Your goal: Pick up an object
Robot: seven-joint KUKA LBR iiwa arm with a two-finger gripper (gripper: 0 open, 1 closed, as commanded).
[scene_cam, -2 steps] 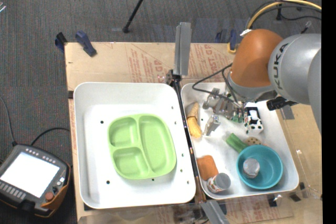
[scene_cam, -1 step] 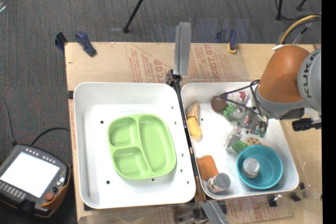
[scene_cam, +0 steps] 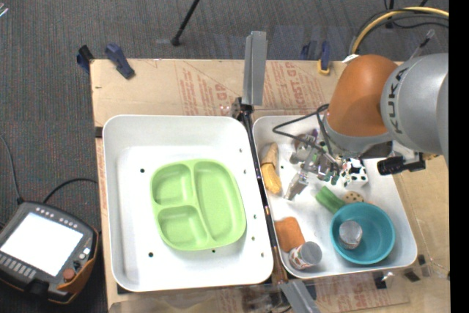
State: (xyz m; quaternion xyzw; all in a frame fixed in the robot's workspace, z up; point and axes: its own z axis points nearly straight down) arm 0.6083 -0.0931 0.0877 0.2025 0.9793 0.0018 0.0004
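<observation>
Bins sit side by side on a cardboard-topped bench. The left bin (scene_cam: 117,157) holds a green divided plate (scene_cam: 198,203) near its middle, with bare white floor on every side. The right bin (scene_cam: 404,231) is crowded: a yellow banana-like piece (scene_cam: 271,171) along its left wall, an orange block (scene_cam: 290,232) and a small cup (scene_cam: 308,254) at the near edge, a teal bowl (scene_cam: 363,232) at the near right. The arm (scene_cam: 388,95) reaches in from the right, its wrist bent down over this bin. The gripper (scene_cam: 302,179) hangs just right of the yellow piece; whether it is spread or pinching cannot be told.
</observation>
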